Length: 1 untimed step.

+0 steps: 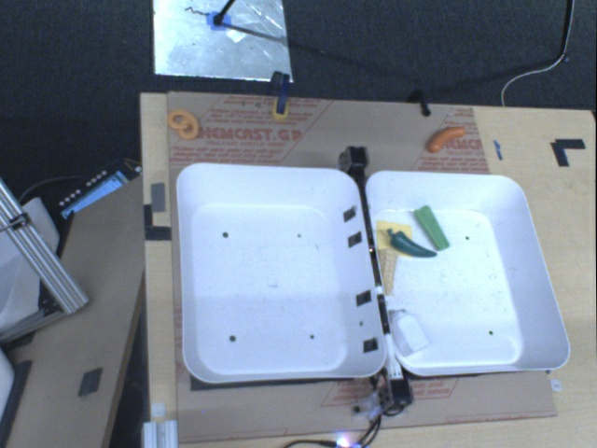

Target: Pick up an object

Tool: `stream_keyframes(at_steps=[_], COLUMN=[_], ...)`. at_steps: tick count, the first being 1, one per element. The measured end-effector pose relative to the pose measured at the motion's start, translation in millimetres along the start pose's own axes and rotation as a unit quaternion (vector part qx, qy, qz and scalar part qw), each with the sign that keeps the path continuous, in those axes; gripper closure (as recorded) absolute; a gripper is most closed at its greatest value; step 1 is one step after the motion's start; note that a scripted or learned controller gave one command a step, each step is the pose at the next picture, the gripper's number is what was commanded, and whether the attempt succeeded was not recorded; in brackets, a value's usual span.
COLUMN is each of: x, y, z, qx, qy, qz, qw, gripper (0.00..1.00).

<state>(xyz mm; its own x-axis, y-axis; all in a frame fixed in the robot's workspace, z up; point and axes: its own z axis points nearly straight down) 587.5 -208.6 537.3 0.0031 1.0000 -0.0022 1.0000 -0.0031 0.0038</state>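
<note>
Orange ring on bench

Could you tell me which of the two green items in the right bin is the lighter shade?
The straight light green block, lying upper right of the curved dark teal piece, which touches its lower end.

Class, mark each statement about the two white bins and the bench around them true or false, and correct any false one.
1. The green block lies in the right bin. True.
2. The left bin holds the dark teal curved piece. False: that piece lies in the right bin.
3. An orange sausage-shaped toy lies on the bench outside the bins. True.
4. The orange ring lies inside the right bin. False: it lies on the bench, beyond the left bin's far left corner.
</note>
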Motion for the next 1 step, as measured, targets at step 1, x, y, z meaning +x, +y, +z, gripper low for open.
stream_keyframes(at_steps=[1], x=[4.1], y=[83.9], z=[3.8], qx=[-0.001], qy=[0.000], qz=[-0.005], qw=[1.0000], gripper=[1.00])
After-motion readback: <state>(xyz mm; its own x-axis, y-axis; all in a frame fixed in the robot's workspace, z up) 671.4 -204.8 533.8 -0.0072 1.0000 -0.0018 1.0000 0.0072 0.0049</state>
